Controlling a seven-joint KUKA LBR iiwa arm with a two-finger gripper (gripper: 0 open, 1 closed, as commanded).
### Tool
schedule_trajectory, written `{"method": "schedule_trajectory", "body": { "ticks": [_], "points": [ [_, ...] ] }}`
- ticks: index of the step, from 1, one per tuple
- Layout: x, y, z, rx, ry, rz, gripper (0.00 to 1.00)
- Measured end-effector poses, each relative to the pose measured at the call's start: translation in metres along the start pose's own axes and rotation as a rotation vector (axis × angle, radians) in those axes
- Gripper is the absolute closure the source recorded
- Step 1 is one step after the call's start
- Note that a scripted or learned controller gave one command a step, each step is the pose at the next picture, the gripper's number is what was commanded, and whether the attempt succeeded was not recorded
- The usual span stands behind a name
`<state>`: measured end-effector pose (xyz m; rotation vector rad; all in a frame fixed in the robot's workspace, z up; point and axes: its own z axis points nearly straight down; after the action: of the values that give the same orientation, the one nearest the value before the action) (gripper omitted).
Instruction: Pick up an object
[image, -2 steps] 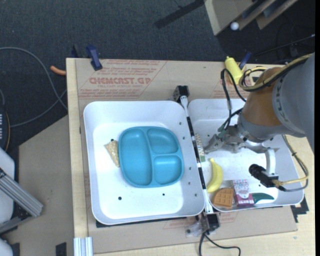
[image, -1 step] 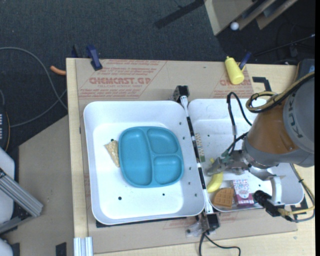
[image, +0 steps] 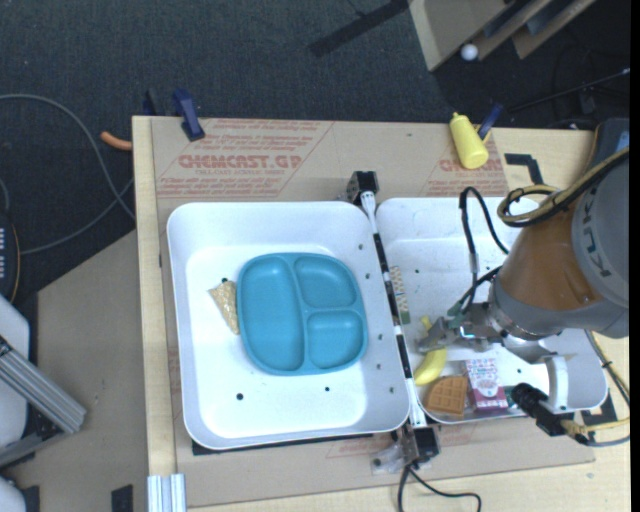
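dark carpet surrounds a pale wooden surface (image: 290, 165) carrying two shallow white bins. left bin (image: 200, 400): a blue divided plate (image: 300, 310) with a tan, speckled wedge (image: 226, 303) tucked against its left edge. right bin (image: 430, 225): a banana (image: 432, 365), a waffle-like biscuit (image: 448, 396) and a small pink-and-white packet (image: 484, 381) clustered at the near left corner. the arm (image: 560, 270) reaches in from the right, with the pincer (image: 462, 328) lowered just above and beside the banana; whether it is open or closed cannot be told, and nothing is seen held. step in hand, as judged: approach to a grasp in the right bin. the next move likely calls for a short descent centred on the banana, clear of the bin wall and the biscuit.
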<state>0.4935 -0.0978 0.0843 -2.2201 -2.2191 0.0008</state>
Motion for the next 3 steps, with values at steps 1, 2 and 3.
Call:
{"method": "schedule_trajectory", "body": {
  "ticks": [1, 2, 3],
  "points": [
    [0.003, -0.0078, 0.0001, 0.0, 0.0, 0.0, 0.0],
    [0.0002, -0.0145, -0.0001, -0.001, 0.0, 0.0, 0.0],
    [0.0026, -0.0145, 0.0001, -0.001, 0.0, 0.0, 0.0]
  ]
}}
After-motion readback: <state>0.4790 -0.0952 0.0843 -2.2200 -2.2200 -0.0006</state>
